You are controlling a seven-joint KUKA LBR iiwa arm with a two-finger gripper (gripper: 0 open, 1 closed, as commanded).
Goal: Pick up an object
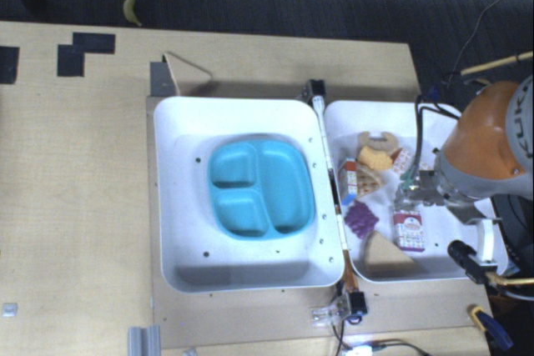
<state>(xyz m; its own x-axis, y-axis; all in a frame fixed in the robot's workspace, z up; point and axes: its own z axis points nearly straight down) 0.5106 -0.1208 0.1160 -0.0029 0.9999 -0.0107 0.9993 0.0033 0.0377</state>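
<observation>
Two white bins are sitting side by side: the left bin (pixel 171 179) is holding a blue divided tray (pixel 260 188), while the gripper (pixel 409 194) is hovering over the right bin (pixel 434 263) (grip state unreadable) beside a purple object (pixel 361 218) and red packet (pixel 408 231).

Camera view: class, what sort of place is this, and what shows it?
Probably a robotics lab test bench: two white bins, cables and a robot arm over small objects.

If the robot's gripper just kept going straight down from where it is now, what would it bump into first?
Probably the red-and-white packet lying in the right bin, just below the gripper in this view. Depth is hard to judge, so it might meet bare bin floor beside it.
</observation>
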